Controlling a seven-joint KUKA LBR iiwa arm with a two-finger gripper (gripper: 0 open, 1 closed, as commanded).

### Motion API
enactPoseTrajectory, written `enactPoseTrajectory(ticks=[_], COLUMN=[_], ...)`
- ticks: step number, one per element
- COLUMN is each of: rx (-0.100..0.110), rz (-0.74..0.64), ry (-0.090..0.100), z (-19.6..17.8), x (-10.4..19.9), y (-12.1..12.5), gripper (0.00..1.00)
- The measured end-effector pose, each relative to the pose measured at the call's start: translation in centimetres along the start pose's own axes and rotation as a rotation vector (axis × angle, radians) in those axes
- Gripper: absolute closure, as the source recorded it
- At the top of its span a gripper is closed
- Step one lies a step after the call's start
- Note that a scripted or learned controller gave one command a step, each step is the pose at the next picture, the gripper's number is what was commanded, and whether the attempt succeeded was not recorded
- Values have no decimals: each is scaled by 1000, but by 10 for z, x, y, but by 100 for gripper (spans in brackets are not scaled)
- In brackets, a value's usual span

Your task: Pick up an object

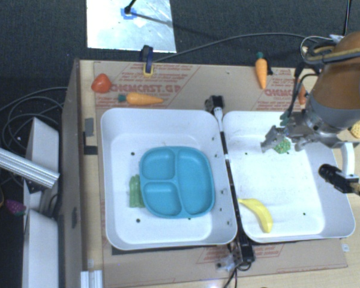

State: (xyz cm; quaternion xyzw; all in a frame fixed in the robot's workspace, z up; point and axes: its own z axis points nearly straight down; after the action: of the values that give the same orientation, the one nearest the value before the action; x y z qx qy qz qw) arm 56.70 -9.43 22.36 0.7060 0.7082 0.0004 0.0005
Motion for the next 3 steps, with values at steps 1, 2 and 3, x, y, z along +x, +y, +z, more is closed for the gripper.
enactPoseTrajectory(ticks=[1, 2, 3], rx=[1, -1, 1], rz=[-1, 2, 2], ry=[-1, -2, -1], z=[28, 62, 140], x=[-53, -84, -101], y=[101, 99, 82], gripper=[0, 0, 0])
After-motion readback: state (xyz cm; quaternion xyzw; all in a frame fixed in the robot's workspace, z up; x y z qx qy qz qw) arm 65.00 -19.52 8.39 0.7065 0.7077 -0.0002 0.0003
